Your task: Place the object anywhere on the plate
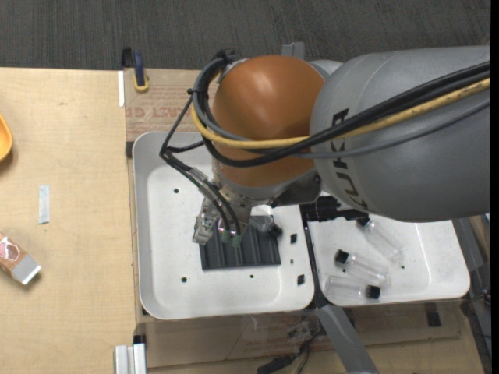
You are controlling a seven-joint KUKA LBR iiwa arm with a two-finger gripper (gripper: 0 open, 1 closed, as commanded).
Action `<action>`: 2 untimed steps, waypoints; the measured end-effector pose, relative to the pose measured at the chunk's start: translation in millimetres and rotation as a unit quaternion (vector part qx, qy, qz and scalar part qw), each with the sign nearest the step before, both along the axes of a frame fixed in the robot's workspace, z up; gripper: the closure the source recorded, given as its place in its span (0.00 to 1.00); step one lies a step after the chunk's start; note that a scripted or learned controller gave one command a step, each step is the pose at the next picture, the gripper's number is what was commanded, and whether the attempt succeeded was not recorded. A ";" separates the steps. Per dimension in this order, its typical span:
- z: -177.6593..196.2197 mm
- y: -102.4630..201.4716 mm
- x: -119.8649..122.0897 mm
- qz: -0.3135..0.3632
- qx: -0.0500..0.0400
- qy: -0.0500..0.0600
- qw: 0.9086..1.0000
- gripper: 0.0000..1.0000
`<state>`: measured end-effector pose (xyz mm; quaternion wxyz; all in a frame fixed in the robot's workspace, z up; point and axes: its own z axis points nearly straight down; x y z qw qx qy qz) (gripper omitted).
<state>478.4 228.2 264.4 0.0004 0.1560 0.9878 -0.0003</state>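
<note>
Bright, even overhead light — soft shadows only, darkest under the arm (374, 123) on the left bin (156, 209). Mild sheen on orange band (265, 107), no hard glare. Focus ok mid-frame — slight softness twd edges.

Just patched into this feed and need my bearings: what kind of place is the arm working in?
Most likely a robotics lab bench, not a home or shop floor. A grey KUKA arm with an orange band reaches over two shallow white bins, clear vials lie in the right-hand one, and bare cabling loops around the arm's wrist.
</note>
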 end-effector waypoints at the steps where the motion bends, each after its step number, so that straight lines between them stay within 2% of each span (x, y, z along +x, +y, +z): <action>1: 7.8 -9.8 0.3 0.017 0.000 -0.001 1.000 1.00; 2: -19.9 -11.7 -0.2 0.037 0.000 0.001 0.999 1.00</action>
